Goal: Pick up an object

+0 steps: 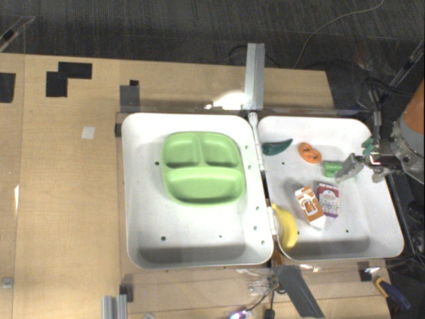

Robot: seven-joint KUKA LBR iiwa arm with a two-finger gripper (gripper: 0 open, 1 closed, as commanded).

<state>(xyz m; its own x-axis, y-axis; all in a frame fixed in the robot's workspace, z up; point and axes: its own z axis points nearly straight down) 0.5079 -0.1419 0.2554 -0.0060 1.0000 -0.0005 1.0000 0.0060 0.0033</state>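
The right bin (372,241) holds several small items. A dark green curved piece (276,147) lies at its far left, with an orange ring-like toy (309,153) beside it. A small green block (331,169) sits near the middle. An orange and white carton (309,203) and a maroon packet (329,199) lie side by side below it. A yellow banana (287,226) rests against the bin's left wall. My gripper (350,167) reaches in low from the right, its tip just beside the green block, touching or nearly so.
The left bin (143,238) holds a light green divided plate (202,167). A metal post (255,78) stands behind the seam between the bins. The arm's wrist (405,145) hangs over the right bin's right wall.
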